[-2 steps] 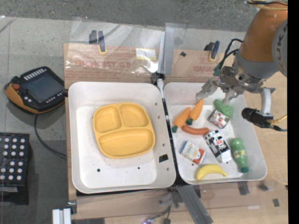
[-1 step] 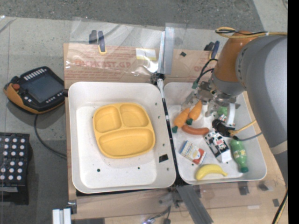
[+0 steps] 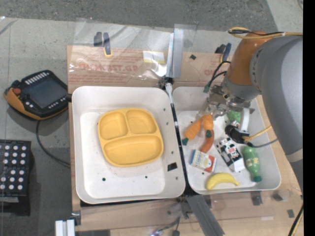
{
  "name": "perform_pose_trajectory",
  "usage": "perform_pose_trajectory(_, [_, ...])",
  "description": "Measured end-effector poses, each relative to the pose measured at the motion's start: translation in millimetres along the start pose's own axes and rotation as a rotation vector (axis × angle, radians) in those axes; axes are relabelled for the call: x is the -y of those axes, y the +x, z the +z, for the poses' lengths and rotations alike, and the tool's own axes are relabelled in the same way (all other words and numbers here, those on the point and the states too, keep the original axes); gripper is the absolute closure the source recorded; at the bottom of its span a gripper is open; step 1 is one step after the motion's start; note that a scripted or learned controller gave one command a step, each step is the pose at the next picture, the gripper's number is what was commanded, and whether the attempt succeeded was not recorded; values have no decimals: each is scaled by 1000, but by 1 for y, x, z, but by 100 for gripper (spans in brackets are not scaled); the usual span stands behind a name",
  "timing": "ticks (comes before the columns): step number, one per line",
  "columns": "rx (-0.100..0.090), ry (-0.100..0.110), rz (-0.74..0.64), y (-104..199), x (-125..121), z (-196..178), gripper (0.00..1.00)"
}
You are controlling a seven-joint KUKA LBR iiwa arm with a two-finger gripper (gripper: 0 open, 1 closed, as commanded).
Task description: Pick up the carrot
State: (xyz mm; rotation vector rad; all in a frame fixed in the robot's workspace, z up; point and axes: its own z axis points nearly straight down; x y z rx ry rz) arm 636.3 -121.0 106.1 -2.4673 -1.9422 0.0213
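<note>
Two orange pieces lie in the right bin (image 3: pixel 275 181). One carrot (image 3: pixel 194 130) lies slanted with its green end toward the bin's left wall. A second orange-red piece (image 3: pixel 207 135), with its upper tip at the gripper, lies just to the right of it and points down the bin. My gripper (image 3: pixel 215 111) hangs low over the upper end of that second piece, at the bin's upper middle. The wrist and the grey arm with its orange band (image 3: pixel 246 58) cover what is behind it.
The right bin also holds a banana (image 3: pixel 221 181), a green bottle (image 3: pixel 252 163), a small carton (image 3: pixel 203 160), a black-and-white packet (image 3: pixel 229 149) and a green item (image 3: pixel 235 116). A yellow divided plate (image 3: pixel 130 136) lies in the left bin (image 3: pixel 83 181). A teach pendant (image 3: pixel 37 93) sits at far left.
</note>
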Motion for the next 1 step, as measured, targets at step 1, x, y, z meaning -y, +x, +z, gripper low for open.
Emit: perform_pose_trajectory(1, [-5,-8,-336,85,5,-115,100])
